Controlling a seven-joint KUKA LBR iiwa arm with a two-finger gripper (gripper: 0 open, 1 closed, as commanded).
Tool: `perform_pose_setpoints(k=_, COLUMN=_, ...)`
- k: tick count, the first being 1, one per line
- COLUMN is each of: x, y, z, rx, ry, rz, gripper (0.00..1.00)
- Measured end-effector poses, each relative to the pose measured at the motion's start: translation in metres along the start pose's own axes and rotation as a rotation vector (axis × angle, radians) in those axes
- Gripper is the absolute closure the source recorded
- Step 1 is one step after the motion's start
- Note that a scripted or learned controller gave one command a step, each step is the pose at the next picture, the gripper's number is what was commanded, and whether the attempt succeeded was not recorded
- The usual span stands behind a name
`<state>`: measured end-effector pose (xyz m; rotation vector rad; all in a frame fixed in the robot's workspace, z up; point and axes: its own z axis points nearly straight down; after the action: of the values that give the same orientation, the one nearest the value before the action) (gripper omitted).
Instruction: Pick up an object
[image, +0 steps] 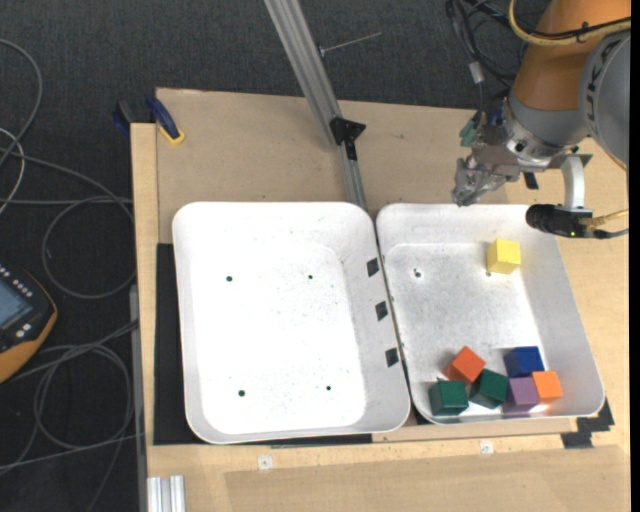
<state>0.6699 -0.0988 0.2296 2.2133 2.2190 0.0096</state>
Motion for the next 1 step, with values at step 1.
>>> perform_pose_setpoints(k=1, x=0.0004, y=0.0011, z=-0.0133, rx=0.005, ry=0.0, rz=0.001, gripper=1.0)
